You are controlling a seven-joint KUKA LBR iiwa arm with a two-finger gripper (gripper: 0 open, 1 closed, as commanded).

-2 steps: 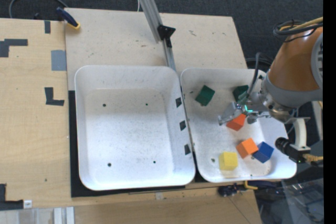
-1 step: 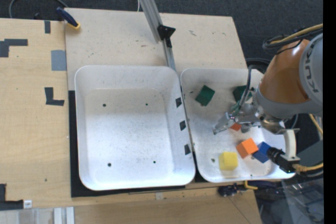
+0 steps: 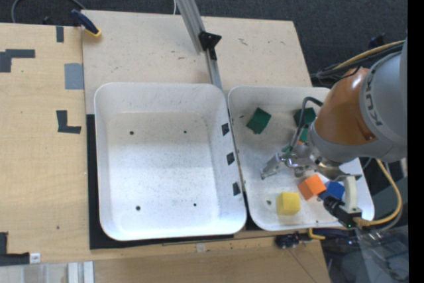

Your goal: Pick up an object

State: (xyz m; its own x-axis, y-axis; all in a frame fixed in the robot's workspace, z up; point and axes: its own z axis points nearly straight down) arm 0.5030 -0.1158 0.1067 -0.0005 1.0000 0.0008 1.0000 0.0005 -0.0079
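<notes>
Camera view, gripper over right bin, fingers seemingly apart, holding nothing.

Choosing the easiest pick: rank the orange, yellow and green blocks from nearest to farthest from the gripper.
1. orange block, just right of and below the gripper.
2. yellow block, lower, near the bin's front edge.
3. green block, above, toward the back.

the grey arm with its orange band is cut off at the right edge and covers the right bin's far wall. a small green block is partly hidden behind the wrist. the blue block lies half under the arm. the metal gripper is too small to judge its fingers.
</notes>
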